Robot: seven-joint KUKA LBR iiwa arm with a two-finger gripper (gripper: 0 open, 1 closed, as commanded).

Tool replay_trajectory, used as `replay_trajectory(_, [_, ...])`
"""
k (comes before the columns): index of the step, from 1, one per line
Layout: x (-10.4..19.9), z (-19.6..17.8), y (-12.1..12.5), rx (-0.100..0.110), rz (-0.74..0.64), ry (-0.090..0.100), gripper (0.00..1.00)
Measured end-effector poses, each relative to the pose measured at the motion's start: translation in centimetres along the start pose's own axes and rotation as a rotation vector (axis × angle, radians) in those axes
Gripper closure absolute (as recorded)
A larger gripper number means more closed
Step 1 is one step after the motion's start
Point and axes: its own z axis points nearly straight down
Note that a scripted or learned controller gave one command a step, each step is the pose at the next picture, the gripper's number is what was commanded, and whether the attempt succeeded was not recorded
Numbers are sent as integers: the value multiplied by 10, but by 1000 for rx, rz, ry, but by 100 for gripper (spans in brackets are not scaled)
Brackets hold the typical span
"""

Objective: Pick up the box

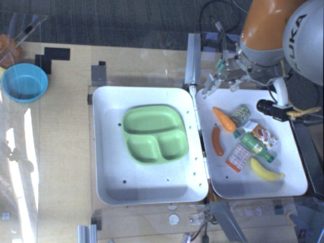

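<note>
A small flat orange-and-white box (238, 158) lies in the right bin (298, 184), between a red sausage (217, 140) and a banana (266, 170). A second white-and-red carton (265, 135) lies further right, touching a green bottle (256, 147). My gripper (221, 87) hangs over the bin's far left corner, well above and behind the box. Its fingers are open and nothing is between them.
An orange carrot (224, 119) and a small can (241, 114) lie just below the gripper. The left bin (106, 186) holds a green divided tray (154, 134). A blue bowl (24, 81) stands on the bench at far left.
</note>
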Motion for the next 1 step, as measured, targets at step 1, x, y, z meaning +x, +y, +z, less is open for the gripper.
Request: replay_trajectory(1, [-40,-32,-113,1,318,-1,0])
